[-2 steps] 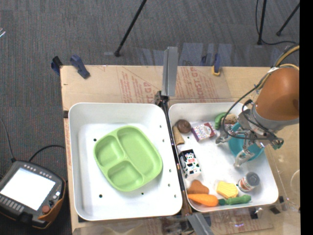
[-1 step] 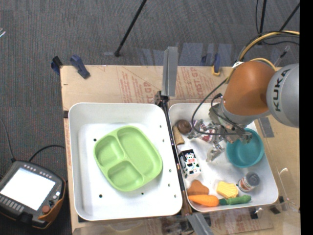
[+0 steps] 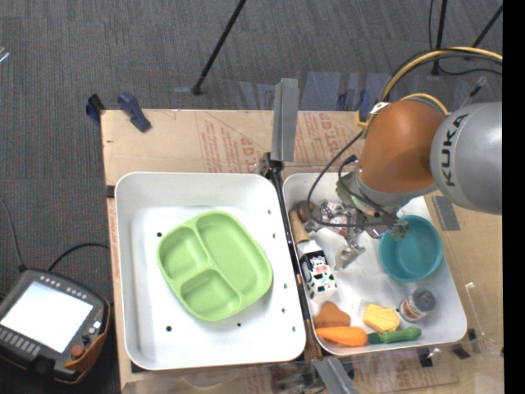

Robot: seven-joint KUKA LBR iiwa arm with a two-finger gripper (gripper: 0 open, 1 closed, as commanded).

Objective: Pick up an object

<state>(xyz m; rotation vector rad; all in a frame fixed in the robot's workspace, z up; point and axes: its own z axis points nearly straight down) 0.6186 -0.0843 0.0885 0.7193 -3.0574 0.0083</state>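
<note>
Camera view: gripper low in right bin, centre right of frame, grip state cannot tell. Nearest targets: cow carton just left, teal bowl right. Risk: clutter close by, could nudge carton or clip bowl rim, closing on nothing.

the divided plate lies in the left bin. in the right bin, the bowl sits right, the small carton left, the carrot at the front edge, the gripper between carton and bowl.
</note>
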